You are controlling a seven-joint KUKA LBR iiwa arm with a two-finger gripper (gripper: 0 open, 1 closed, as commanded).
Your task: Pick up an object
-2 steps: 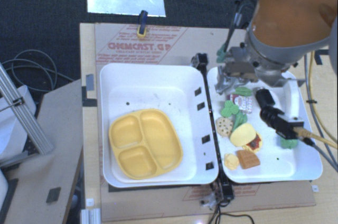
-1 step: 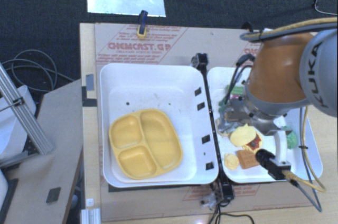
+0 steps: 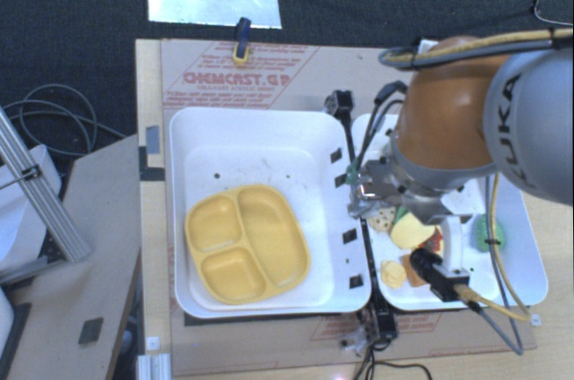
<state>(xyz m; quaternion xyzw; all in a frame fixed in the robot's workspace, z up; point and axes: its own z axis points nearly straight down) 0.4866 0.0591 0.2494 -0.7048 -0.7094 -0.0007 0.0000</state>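
Note:
The grey arm with its orange band hangs over the right bin (image 3: 529, 280), hiding most of it. My gripper (image 3: 384, 206) is low over the bin's left side, above a cluster of small objects. Right under it lies a speckled brown piece (image 3: 382, 220), with a pale yellow piece (image 3: 411, 233) beside it. A small round yellow item (image 3: 393, 273) and an orange-red item (image 3: 418, 269) lie nearer the front edge. A green item (image 3: 490, 233) rests toward the right side. I cannot see anything held.
The left bin (image 3: 269, 132) holds a yellow divided plate (image 3: 246, 240) at its front left. Black clips line the wall between the two bins (image 3: 352, 190). A blue and yellow clamp (image 3: 241, 41) sits on the cardboard behind the bins.

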